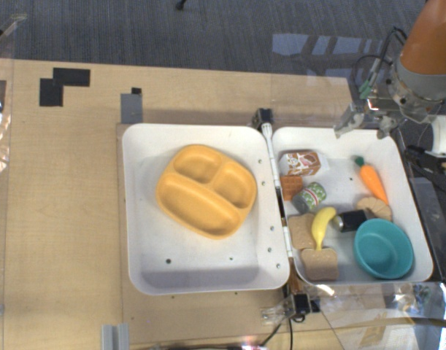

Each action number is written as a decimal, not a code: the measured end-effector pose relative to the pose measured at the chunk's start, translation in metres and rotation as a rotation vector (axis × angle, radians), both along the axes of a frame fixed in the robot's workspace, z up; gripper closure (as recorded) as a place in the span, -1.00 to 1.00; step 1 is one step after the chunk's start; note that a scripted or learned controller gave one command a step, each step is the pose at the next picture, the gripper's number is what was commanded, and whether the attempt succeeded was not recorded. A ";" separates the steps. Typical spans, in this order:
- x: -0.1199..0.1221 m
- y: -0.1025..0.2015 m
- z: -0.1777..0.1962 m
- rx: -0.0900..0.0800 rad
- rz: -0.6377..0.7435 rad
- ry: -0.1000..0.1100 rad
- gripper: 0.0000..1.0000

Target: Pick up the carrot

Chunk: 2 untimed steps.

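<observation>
Right bin (409,168) holds the carrot (371,180), banana (323,225) and teal bowl (383,248); hand (366,119) hovers above, grip unclear; left bin (139,217) carries 1 yellow plate (206,189).

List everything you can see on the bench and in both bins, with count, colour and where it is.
plate: 1, yellow, divided, left bin
carrot: 1, orange with green top, right bin, far right side
bowl: 1, teal, right bin, near right corner
banana: 1, yellow, right bin, centre
carton: 1, brown and white, right bin, far left
can: 1, green, beside carton
bins: 2, white, side by side
gripper: 1, grey, above right bin's far edge
</observation>
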State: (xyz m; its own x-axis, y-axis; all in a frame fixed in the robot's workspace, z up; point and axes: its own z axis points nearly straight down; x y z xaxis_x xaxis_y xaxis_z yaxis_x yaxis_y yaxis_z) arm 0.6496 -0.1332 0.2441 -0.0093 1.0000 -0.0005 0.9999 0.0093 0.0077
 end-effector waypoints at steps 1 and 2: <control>-0.017 -0.061 -0.127 -0.002 0.181 0.010 -1.00; -0.046 -0.052 -0.153 -0.008 0.322 -0.007 -1.00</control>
State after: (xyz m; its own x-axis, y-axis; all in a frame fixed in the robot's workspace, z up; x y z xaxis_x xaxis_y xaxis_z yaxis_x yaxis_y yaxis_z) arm 0.6039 -0.1847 0.0908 -0.3257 0.9454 -0.0093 0.9454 0.3258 0.0130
